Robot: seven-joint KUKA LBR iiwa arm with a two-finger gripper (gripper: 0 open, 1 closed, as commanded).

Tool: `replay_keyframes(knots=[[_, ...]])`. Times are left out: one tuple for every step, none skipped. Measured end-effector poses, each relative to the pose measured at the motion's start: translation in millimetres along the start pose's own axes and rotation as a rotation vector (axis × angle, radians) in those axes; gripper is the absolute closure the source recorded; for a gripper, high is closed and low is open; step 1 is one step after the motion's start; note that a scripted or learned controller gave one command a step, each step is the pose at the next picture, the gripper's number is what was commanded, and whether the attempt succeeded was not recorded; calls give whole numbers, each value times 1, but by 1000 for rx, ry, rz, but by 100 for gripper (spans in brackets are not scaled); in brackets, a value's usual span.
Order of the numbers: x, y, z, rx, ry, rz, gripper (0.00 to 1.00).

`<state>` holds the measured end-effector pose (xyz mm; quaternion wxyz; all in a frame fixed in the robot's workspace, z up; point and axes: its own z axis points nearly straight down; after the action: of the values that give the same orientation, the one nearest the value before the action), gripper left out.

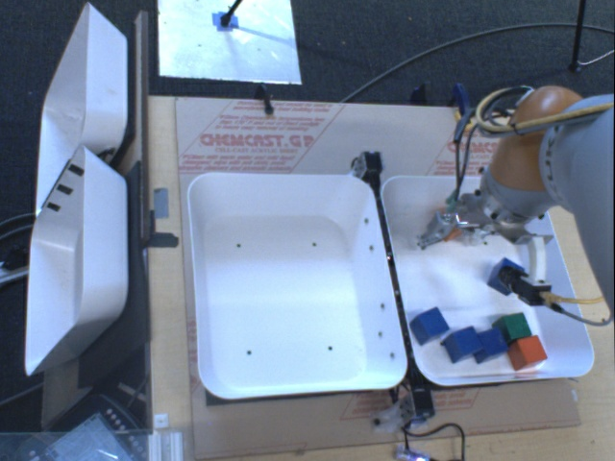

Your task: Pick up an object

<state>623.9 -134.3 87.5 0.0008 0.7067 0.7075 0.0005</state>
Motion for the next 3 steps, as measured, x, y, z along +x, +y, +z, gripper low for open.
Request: replay_keyframes(knots=[[0,0,-11,-1,0,-1,100],[5,-46,1,3,1,74,100],[5,-46,1,1,0,74,0]])
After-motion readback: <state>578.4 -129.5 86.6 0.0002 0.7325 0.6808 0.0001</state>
